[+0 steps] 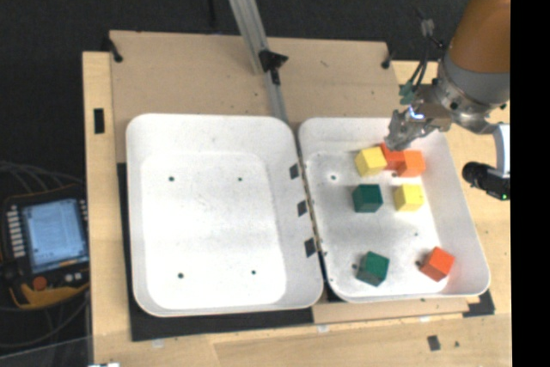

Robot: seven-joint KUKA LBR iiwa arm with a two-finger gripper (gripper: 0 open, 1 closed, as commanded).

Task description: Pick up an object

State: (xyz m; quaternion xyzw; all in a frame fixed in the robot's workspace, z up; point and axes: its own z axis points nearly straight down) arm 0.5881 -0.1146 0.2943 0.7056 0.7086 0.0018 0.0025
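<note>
The right bin [455, 211] holds several small blocks. A yellow block [371, 160] and an orange block [407, 162] sit side by side near its far edge. A green block [367, 198] and a second yellow block [408, 197] lie in the middle. Another green block [373, 267] and an orange block [437, 263] rest near the front. My gripper [400, 136] hangs just above and behind the far orange block, pointing down toward it. Nothing shows between its fingers.
The left bin [146, 185] sits beside the right one, their rims meeting at black clips [302, 206]. A slanted metal pole [249, 21] crosses the bench behind the bins. A teach pendant [47, 241] rests off the bench at left.
</note>
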